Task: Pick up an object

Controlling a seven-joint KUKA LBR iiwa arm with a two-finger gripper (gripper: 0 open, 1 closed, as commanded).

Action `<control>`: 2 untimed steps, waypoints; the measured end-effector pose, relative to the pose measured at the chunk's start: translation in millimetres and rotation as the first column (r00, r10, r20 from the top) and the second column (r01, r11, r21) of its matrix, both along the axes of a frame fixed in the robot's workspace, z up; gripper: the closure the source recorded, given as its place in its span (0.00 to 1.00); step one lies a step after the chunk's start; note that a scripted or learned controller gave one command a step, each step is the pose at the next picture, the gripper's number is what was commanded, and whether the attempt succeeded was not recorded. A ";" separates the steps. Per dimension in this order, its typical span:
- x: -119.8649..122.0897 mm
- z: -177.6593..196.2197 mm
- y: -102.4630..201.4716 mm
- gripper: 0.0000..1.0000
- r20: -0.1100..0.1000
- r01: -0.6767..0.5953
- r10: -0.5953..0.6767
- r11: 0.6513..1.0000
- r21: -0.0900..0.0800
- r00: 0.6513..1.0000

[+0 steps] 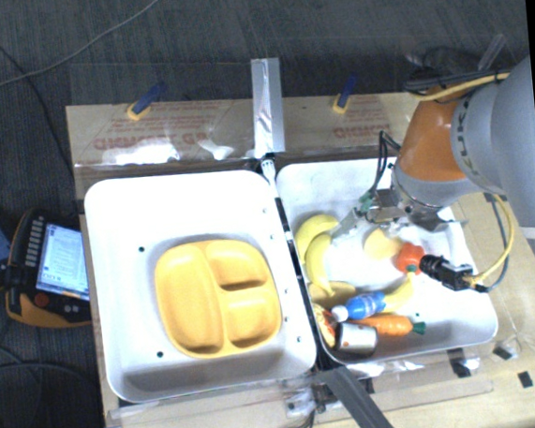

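No writing was readable. My gripper [378, 215] hung low in the right bin [467, 326], at twelve o'clock from the carrot [388, 324]. I could not tell whether it grasped anything.

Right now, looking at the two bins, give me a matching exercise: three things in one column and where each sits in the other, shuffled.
Things:
1. yellow divided tray
2. carrot
3. handheld screen device

Places:
A. on the floor left of the bench
B. in the left bin
C. near the front edge of the right bin

Pairs: 1-B, 2-C, 3-A
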State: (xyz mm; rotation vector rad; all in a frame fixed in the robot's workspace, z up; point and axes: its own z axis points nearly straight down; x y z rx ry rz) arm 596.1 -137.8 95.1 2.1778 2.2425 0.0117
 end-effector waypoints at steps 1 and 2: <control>-2.7 -6.0 -53.7 0.00 -0.007 -0.488 0.488 0.873 -0.003 0.873; -2.0 0.9 -52.9 1.00 -0.007 -0.488 0.488 0.873 0.001 0.873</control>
